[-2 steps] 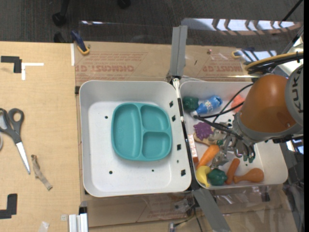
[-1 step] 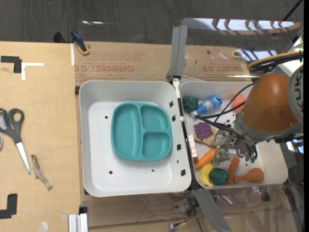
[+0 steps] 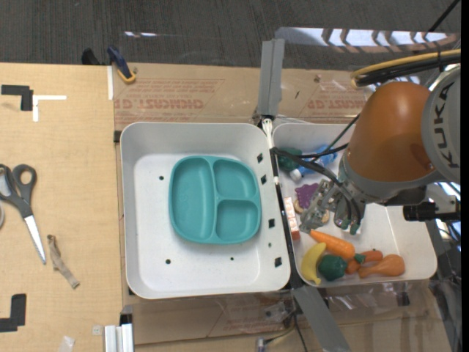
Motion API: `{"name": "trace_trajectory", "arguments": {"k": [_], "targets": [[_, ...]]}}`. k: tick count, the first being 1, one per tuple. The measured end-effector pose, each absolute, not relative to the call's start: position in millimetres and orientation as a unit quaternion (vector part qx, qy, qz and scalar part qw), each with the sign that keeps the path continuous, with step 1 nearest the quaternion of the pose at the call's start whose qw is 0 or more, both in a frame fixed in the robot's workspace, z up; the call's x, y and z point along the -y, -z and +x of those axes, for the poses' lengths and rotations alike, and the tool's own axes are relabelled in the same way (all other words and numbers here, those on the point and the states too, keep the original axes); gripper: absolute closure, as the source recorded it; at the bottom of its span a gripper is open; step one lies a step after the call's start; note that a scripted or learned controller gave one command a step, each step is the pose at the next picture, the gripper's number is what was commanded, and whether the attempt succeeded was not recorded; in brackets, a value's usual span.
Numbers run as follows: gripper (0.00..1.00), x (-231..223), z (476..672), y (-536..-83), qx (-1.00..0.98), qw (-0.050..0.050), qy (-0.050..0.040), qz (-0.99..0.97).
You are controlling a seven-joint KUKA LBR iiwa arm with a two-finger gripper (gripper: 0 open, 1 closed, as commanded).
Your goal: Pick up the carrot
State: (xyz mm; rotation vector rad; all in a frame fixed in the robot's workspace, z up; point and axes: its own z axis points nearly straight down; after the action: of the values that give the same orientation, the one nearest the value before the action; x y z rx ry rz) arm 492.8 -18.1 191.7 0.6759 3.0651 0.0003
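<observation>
The carrot (image 3: pixel 334 242), orange and tapered, lies slantwise near the front of the right bin (image 3: pixel 416 268). My gripper (image 3: pixel 335 215) hovers just above and behind it, pointing down under the orange wrist band. Its two metal fingers (image 3: pixel 319 210) stand apart, with nothing between them, so the gripper is open. The carrot lies free on the bin floor, touching no finger.
Around the carrot lie a yellow banana (image 3: pixel 313 263), a green vegetable (image 3: pixel 331 268) and another orange piece (image 3: pixel 382 265). Purple grapes (image 3: pixel 308 193) and teal and blue items (image 3: pixel 290 157) sit further back. The left bin (image 3: pixel 139 218) holds a teal divided plate (image 3: pixel 215 199). Scissors (image 3: pixel 22 204) lie on the bench at the left.
</observation>
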Motion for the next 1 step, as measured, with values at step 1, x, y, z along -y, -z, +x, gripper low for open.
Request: {"name": "trace_trajectory", "arguments": {"k": [1], "targets": [[1.00,-23.3,478.4,-191.1,-1.000,0.000,-0.0002,0.009]]}}
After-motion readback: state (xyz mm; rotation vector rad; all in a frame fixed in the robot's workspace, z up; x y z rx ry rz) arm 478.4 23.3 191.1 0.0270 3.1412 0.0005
